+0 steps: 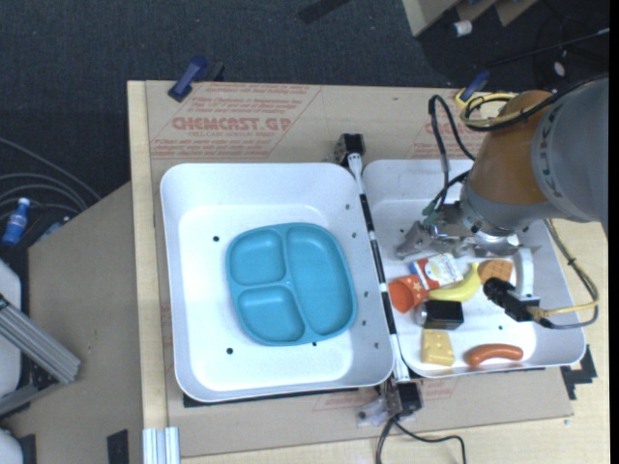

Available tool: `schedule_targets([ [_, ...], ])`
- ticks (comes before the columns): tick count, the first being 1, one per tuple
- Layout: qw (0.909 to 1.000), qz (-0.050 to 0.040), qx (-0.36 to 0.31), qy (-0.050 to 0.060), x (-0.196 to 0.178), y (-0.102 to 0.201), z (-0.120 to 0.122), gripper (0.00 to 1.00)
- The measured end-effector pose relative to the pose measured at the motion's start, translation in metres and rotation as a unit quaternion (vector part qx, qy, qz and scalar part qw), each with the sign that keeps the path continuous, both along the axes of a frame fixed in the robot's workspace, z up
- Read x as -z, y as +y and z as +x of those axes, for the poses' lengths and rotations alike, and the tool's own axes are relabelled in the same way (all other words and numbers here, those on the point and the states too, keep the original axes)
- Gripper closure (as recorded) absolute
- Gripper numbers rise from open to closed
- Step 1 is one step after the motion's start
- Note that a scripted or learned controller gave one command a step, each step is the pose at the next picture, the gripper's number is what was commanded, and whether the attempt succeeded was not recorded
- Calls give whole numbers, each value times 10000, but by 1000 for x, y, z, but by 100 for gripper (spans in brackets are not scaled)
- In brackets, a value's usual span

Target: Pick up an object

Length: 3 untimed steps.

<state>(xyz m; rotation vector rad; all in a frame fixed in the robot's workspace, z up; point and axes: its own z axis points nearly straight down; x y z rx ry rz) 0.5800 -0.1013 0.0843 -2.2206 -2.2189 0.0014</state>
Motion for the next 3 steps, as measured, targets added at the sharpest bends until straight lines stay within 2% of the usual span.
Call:
schedule_targets([
  [1, 10000, -2, 2, -10, -10, 0, 1, 100],
  [2, 10000, -4, -8, -15, -101, 40, 31, 100],
  [3, 10000, -4, -6, -11, -100, 40, 31, 0],
])
